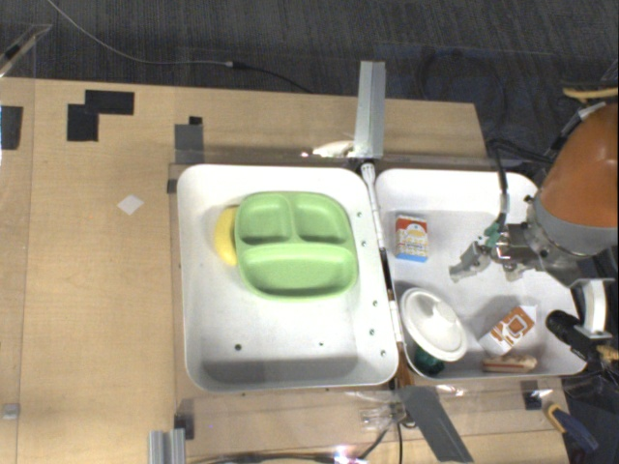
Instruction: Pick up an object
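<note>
My gripper [471, 260] hangs over the middle of the right bin [455, 184], reaching in from the right below the orange-banded wrist. It holds nothing that I can see. A small red and white box [412, 237] lies to its left, near the bin's left wall. A white round lid on a dark green cup [432, 329] sits below and left of the gripper. An orange and white packet [512, 327] and a brown stick [509, 363] lie in the front right corner.
The left bin [198, 288] holds a green divided plate [294, 243] with a yellow item [224, 236] partly tucked under its left edge. A metal post [370, 109] stands behind the wall between the bins. Black cables run along the back right.
</note>
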Tool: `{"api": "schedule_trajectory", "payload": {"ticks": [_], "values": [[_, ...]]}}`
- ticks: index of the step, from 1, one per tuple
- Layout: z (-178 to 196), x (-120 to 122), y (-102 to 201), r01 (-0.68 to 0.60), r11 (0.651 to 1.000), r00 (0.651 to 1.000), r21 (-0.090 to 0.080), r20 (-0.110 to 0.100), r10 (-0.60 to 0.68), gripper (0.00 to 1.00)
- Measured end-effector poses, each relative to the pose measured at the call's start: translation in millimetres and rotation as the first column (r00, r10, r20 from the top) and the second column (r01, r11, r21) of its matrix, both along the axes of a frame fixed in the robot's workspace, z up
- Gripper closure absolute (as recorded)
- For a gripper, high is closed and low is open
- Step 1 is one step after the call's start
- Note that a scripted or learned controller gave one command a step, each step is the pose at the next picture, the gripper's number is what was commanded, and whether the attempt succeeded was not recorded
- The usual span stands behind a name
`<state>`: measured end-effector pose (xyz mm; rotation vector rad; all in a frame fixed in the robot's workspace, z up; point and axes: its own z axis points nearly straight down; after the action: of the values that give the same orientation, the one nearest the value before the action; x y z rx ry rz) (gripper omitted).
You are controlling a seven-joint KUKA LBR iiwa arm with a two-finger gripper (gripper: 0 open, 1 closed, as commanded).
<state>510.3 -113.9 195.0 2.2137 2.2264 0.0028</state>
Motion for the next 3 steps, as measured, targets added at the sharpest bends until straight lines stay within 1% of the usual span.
{"api": "schedule_trajectory", "payload": {"ticks": [1,2,3], "values": [[-97.2,39.1,26.4,-0.061,0.998,0.998,0.0,-0.001,0.061,0.0],[-107.5,103.0,26.6,-0.172,0.985,0.985,-0.001,0.006,0.172,0.0],[-9.1,55.0,34.6,0.04,0.999,0.999,0.0,0.002,-0.04,0.0]]}}
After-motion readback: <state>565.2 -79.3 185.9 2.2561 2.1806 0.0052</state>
